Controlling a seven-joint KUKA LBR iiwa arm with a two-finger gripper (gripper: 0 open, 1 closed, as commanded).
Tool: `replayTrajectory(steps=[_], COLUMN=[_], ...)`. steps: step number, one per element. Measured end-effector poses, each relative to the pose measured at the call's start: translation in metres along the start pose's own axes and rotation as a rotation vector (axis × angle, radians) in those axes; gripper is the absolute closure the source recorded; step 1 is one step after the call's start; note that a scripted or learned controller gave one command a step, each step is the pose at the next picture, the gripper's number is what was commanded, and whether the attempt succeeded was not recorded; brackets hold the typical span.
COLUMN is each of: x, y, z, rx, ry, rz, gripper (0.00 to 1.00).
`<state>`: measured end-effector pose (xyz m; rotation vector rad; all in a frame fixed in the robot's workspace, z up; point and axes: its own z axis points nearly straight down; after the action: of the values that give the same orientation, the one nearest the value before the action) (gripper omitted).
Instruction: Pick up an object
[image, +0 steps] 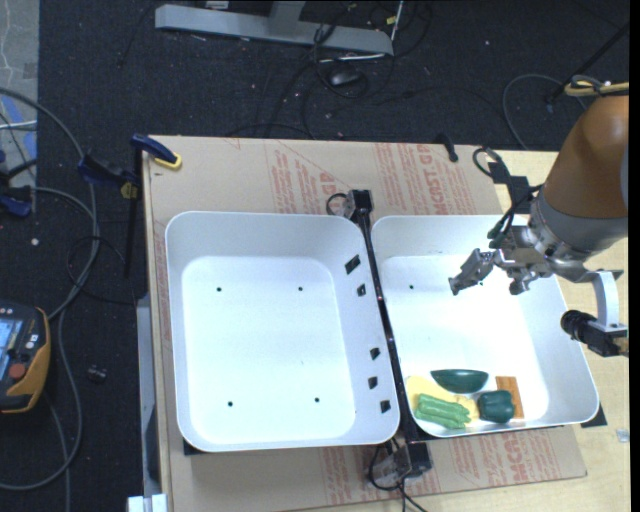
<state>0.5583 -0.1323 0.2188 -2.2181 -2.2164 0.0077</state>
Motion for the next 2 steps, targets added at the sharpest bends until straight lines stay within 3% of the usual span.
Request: replayTrajectory(steps=[1, 2], x=[0.0, -0.002], y=[0.002, -0.007], z=[-0.004, 0.054], rx=[-0.008, -0.002], ry=[-0.001, 0.0], rz=[-0.001, -0.001], gripper=[0.0, 0.0])
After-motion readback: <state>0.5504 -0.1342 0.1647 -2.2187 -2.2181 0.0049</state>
